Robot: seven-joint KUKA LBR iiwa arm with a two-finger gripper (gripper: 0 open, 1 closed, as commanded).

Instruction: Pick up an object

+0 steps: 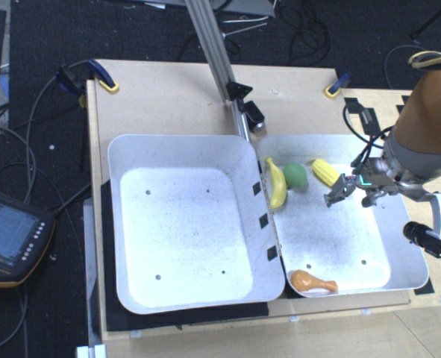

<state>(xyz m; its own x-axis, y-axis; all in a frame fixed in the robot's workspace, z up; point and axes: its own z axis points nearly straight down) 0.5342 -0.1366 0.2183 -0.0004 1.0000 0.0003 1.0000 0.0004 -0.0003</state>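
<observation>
Camera view looks down at a slant on a light wooden bench (205,88) bearing two shallow white plastic bins side by side. The left white bin (130,155) shows only its speckled floor. The right white bin (399,271) holds four things. A yellow banana-shaped toy (277,185) lies along its left wall, near the upper corner. A round green ball-like object (295,177) sits touching the banana's right side. A short yellow ridged piece, like a small corn cob (324,172), lies tilted a little further right, apart from the green ball. An orange pear-shaped toy with a narrow neck (313,281) rests on its side at the bin's near edge, well apart from the others.

The grey arm with its orange band (429,118) reaches in from the right, above the right bin. Its two-finger gripper (351,191) hangs over the bin's upper middle, just below and to the right of the corn-like piece. The dark fingers (338,192) look slightly apart, with nothing between them; no object is held.

A slanted grey metal post (213,43) rises from the bench behind the bins. On the dark floor to the left lies a handheld control pendant with a screen (7,237), among black cables (26,148).
</observation>
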